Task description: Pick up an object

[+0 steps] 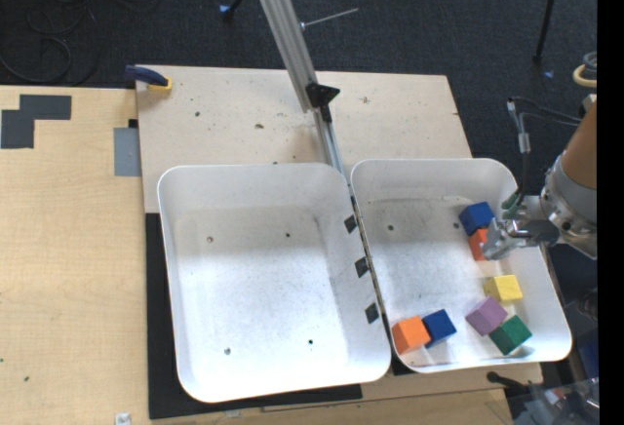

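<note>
White bins, claw low in the right one, nothing lifted that I can see.

Going left to right: the left bin sits well away to the claw's left; nearer, toward the front of the right bin, an orange cube touches a blue cube. Just beside the claw are another blue block and a red-orange block, which I judge the likely target. Below it lie yellow, purple and green cubes. I cannot tell how the claw is set, so grasp and lift both remain.
</note>
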Tool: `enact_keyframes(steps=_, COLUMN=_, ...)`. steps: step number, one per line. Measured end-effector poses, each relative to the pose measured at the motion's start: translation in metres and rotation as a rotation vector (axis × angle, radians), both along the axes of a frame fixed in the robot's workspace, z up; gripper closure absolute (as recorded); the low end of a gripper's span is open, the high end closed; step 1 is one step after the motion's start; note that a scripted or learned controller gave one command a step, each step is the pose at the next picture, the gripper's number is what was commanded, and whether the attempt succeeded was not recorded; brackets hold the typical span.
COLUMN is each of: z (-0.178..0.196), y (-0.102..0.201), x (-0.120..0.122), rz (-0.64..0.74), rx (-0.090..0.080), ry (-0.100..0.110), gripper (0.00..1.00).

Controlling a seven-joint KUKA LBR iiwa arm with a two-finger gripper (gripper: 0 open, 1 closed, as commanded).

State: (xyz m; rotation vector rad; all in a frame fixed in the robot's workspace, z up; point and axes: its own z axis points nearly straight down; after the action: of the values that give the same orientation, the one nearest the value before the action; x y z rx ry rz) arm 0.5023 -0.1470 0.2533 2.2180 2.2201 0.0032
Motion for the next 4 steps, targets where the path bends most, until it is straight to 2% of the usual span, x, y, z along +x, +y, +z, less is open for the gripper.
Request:
enact_keyframes(steps=3, z=0.013, y=0.143, x=0.058, rz=0.003, rx=0.002, ry=0.005, gripper=1.0)
enact_keyframes(steps=4, z=0.002, y=0.182, x=0.072, rz=0.002, rx=0.001, ry=0.006, gripper=1.0)
